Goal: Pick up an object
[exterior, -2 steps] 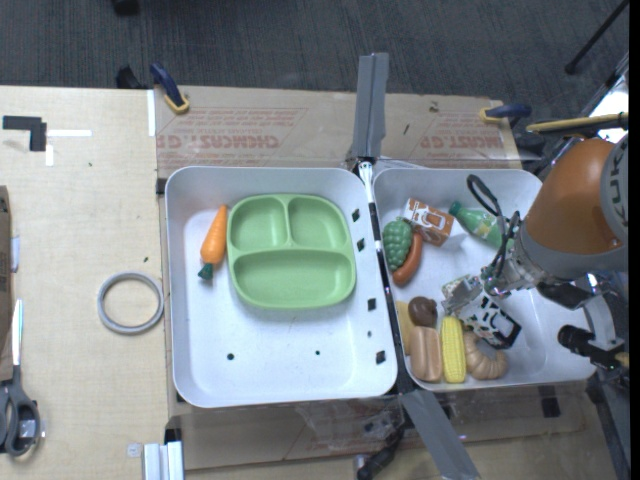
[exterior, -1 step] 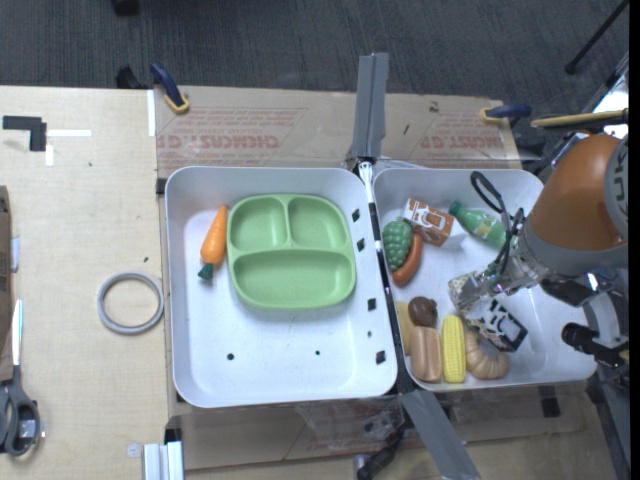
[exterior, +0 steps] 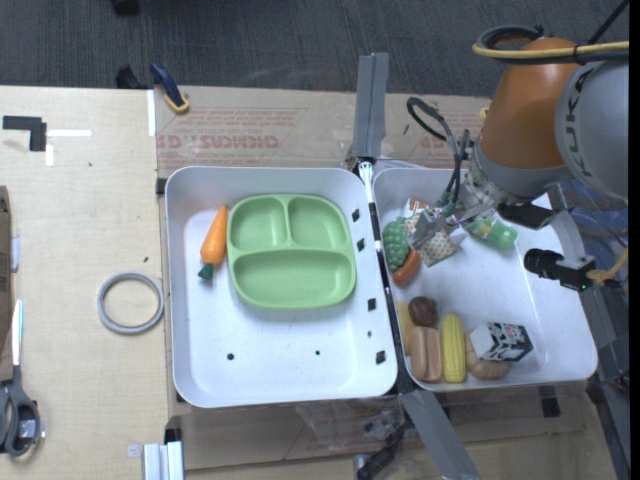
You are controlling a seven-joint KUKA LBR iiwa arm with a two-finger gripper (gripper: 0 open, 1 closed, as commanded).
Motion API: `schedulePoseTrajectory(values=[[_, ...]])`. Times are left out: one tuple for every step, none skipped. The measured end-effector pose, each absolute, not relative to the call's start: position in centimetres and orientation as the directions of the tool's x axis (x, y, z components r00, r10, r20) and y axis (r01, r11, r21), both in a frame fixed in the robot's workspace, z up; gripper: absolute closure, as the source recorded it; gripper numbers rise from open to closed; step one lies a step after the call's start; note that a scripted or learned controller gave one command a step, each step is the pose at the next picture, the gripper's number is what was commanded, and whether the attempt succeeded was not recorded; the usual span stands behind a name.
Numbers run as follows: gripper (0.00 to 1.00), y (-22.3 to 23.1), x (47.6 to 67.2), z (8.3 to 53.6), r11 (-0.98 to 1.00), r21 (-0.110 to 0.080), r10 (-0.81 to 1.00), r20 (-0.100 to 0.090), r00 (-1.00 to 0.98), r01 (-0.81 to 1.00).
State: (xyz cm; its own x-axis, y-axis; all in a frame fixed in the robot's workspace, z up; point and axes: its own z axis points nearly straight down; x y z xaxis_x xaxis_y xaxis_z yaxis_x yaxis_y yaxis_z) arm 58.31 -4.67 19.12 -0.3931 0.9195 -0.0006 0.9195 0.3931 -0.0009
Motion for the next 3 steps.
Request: schedulePoseTrajectory(values=[[1.00, -2.9, 58.1, 21.9, 0.504, -0.001, 0.864, -0.002, -0.504, 0.864], [1.00, -4.6, 63.3, 27.2, 0.603, 0.000, 0.798, -0.003, -0.603, 0.798], [1.00, -2.2, 65.4, 21.2, 0.491, -0.002, 0.871, 0.000, -0.491, 0.871]])
